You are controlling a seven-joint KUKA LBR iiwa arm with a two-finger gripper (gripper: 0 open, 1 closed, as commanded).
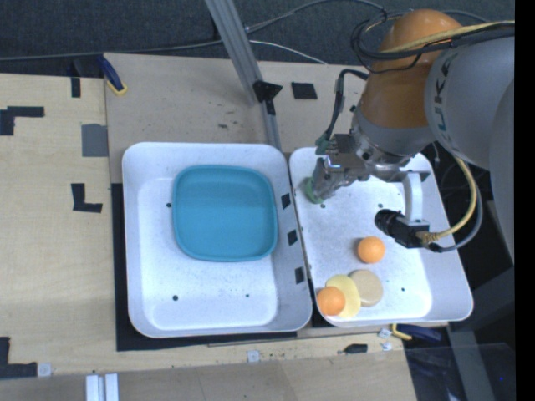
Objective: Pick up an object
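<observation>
Two-finger gripper (322,184) at right white bin's (443,301) ten o'clock, over small green object (313,193); finger state undeterminable

The right bin's (435,303) middle lay open. Balls (370,249) and discs (364,287) crowded its six o'clock edge; the arm (401,98) blocked twelve. A plate (224,212) covered the left bin's (142,224) floor.

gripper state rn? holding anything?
Gripper: low over the right bin, at its upper left corner, right by a small green object. Open, shut or holding: cannot be told from this view.
</observation>
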